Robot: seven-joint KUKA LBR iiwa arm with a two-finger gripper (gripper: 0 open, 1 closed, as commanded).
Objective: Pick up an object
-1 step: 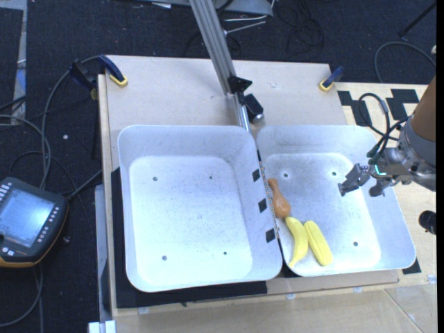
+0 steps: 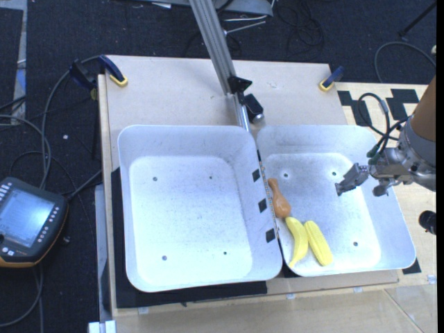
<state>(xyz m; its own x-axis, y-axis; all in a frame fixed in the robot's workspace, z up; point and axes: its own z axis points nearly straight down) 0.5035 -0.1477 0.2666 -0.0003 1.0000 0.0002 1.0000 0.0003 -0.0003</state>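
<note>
**Reaching over the right bin, nothing yet in the grip**

Looking down at a slant on a pale wooden bench (image 2: 208,92), the camera view takes in two shallow white bins side by side. The left bin (image 2: 139,207) sits nearer the middle of the picture. The right bin (image 2: 388,248) holds three small things, all gathered by its left wall: a brown pear-shaped toy (image 2: 279,201) lying against the divide between the bins, and just below it two yellow banana-shaped pieces, one banana (image 2: 298,240) curved and touching the pear's lower end, the other banana (image 2: 318,242) straighter and just beside the first.

The grey arm (image 2: 422,144) comes in from the right edge of the picture. Its gripper (image 2: 350,180) hangs over the upper middle of the right bin, dark fingertips pointing left. They look slightly parted, released rather than clenched, with no object between them.

Judged from this, the step in hand is the approach: the gripper is over the correct bin but well apart from the three objects, which lie below and to its left in the picture. The next move calls for travelling toward that cluster and choosing one target. The pear and bananas lie close together and tight to the bin wall, so the fingers will need room on both sides of the chosen piece; the outer banana, with bare bin floor on its right, looks the easiest to straddle.

On the dark floor to the left sits a handheld control pendant (image 2: 24,220).
</note>
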